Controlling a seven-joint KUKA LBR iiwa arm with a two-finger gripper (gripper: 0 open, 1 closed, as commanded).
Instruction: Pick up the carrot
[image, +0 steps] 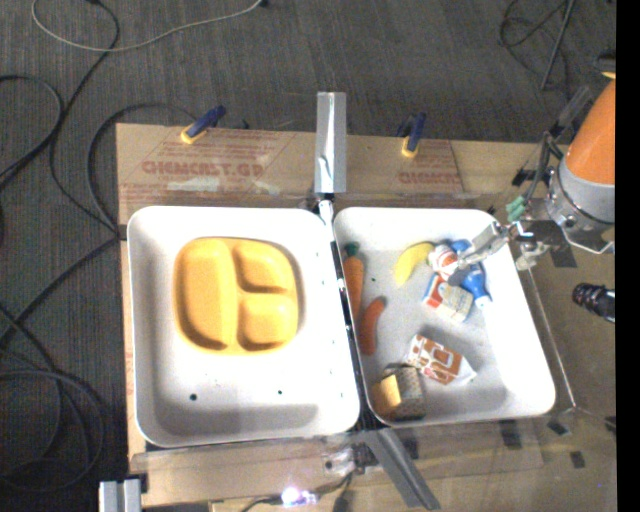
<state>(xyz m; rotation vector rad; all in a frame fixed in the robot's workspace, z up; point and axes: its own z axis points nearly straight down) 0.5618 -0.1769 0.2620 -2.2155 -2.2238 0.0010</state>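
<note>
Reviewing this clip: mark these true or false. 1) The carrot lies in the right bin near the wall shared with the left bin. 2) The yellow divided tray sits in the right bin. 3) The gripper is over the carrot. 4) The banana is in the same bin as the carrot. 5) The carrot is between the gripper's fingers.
1) True: the carrot lies in the right bin, by the shared wall.
2) False: the yellow divided tray sits in the left bin.
3) False: the gripper is near the right bin's far right corner, apart from the carrot.
4) True: the banana lies in the right bin.
5) False: the carrot lies in the bin.
</note>
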